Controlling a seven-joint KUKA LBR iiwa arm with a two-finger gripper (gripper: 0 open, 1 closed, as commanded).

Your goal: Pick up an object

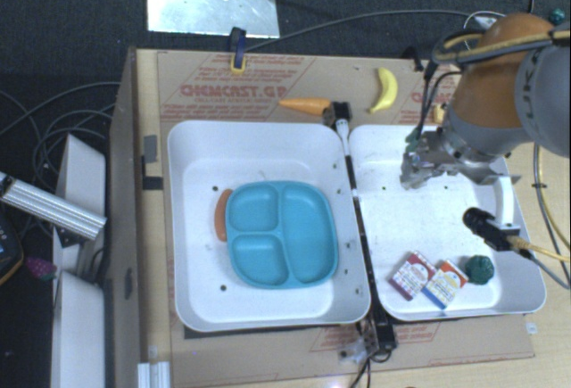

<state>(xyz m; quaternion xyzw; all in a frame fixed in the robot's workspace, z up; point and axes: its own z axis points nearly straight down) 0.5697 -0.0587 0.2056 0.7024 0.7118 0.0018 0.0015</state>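
Jaws (416,174) hang over the upper part of the right bin (384,145); can't tell if they're released or clenched, nothing visibly between them. Candidate picks sit well toward the near edge from the jaws: two small boxes (426,277) touching, green lump (480,268) just beside. Clustered there, so the grasp likely needs clearance. Blue tray (281,230) with the orange sausage (219,214) beside it lies in the left bin (192,145).
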